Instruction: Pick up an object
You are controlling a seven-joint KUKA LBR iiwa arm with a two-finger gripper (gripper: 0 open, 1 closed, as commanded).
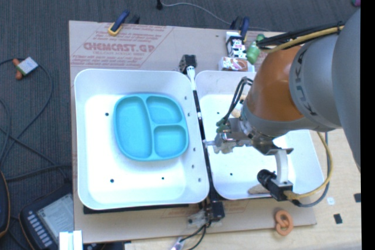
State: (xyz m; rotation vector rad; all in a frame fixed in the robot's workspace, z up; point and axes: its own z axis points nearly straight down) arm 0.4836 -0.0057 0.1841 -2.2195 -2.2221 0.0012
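Grey-and-orange arm's gripper (225,140) hangs over the right white bin (304,175), beside the left bin (94,88) holding a light-blue three-compartment plastic plate (150,127), its grasp impossible to judge.

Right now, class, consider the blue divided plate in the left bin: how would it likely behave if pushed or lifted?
The blue divided plate looks like moulded plastic, so probably stiff and light for its size. It lies flat on the left bin floor, so a push would likely slide it, not tip or roll it. Its smooth, low rim may be slippery to pinch.
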